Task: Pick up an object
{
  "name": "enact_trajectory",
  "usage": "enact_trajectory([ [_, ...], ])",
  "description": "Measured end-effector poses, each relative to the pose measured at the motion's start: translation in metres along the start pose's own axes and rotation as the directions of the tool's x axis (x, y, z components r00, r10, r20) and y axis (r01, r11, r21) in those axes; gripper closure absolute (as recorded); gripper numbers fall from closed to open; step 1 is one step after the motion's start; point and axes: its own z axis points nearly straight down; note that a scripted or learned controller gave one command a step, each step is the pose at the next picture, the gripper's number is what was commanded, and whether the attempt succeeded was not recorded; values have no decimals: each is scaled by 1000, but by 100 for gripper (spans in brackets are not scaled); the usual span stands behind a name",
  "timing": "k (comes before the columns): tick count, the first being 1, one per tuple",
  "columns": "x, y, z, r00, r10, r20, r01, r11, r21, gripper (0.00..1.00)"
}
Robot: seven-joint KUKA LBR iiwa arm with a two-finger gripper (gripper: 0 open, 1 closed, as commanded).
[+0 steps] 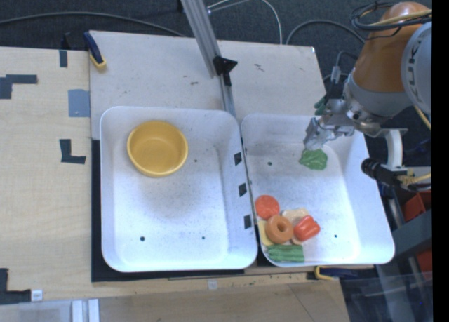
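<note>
1. Grasp step: gripper (317, 138) sits right over the green toy (313, 159) in the right bin (365, 236).
2. Jaw state: can't tell from this angle.
3. Toy lies just under the jaws, touching or nearly.
4. Next: confirm grip, lift straight up.

- Yellow bowl (157, 147) at ten o'clock in left bin (119, 243).
- Blue-and-yellow clamp (95, 50) lying on bench at eleven o'clock.
- Slanted metal pole (200, 15) rising toward twelve o'clock.
- Grey tape patch (78, 102) at nine o'clock.
</note>
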Motion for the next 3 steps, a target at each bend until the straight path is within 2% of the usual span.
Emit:
enact_trajectory([
  [1, 53, -3, 13, 1000, -4, -2, 4, 1000, 7, 100],
  [2, 109, -6, 2, 1000, -5, -3, 5, 1000, 5, 100],
  [3, 162, -16, 13, 1000, -5, -2, 5, 1000, 7, 100],
])
